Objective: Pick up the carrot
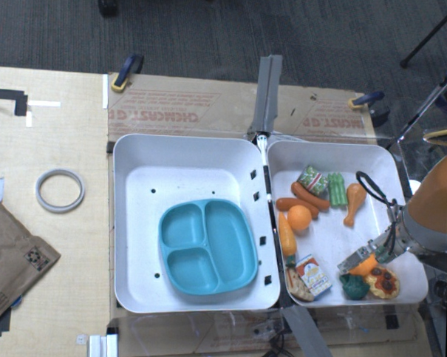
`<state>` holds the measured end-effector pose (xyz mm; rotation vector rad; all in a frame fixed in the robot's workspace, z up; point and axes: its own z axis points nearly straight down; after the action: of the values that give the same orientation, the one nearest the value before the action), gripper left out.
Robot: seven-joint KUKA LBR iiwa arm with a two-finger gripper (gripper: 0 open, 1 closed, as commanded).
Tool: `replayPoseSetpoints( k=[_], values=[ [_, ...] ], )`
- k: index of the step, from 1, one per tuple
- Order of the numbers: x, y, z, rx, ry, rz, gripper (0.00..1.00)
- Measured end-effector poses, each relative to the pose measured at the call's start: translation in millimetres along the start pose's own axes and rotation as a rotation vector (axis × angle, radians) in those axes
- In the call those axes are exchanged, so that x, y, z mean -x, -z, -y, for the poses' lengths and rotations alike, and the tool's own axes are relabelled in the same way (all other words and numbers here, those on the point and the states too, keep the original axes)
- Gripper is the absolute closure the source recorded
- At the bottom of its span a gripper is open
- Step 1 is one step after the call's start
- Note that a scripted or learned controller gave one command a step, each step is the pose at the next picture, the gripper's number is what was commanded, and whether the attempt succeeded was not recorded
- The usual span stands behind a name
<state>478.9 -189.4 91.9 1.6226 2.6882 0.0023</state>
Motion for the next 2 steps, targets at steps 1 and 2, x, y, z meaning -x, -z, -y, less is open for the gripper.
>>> replayPoseSetpoints(
  k=[1,2],
  values=[
    [0.4,8.7,-0.8,0.001,-0.002,0.0,1.0],
    [0.5,8.6,-0.7,0.001,-0.003,0.0,0.0]
  ],
)
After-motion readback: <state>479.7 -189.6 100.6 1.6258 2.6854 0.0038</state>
